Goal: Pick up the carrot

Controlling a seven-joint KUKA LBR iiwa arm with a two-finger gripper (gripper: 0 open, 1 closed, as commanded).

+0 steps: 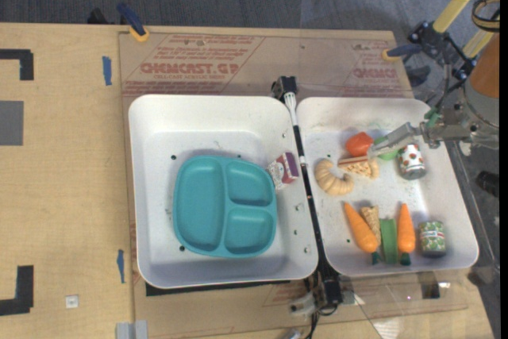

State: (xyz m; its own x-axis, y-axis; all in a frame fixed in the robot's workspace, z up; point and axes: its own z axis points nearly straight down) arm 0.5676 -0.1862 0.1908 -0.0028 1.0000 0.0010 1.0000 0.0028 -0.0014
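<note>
My two-finger gripper (390, 142) is low over the right white bin (456, 194), fingers near-closed, tips just beside the red tomato-like toy (359, 144), nothing held. Two orange carrot toys: one carrot (361, 228) and another carrot (406, 228) flank a green stick (388, 239), nearer the bin's front edge than my gripper.

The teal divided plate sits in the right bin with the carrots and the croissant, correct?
No. The camera view shows the teal divided plate in the left bin. The carrots and croissant lie in the right bin.
</note>
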